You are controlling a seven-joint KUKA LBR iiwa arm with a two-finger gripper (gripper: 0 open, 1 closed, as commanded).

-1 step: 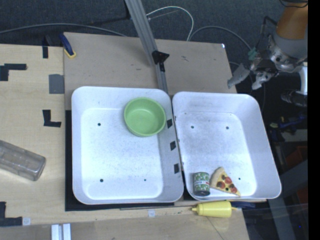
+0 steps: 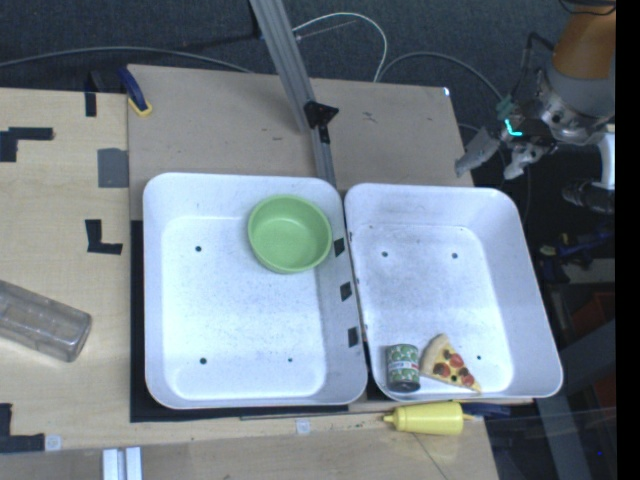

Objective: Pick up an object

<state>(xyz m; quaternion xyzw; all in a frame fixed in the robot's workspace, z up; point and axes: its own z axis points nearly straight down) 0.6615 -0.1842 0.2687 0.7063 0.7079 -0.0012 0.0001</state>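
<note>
Right bin (image 2: 520,268): can (image 2: 403,366), pizza slice (image 2: 450,362) well apart from fingers (image 2: 478,154).

— Where are we? A robotics lab: two white bins (image 2: 240,193) sit on a taped plywood desk (image 2: 60,168).

— And we see cables (image 2: 350,23) trailing over dark carpet (image 2: 420,8).

two bins (image 2: 180,193), one bowl (image 2: 289,233), one can (image 2: 403,366)
</note>
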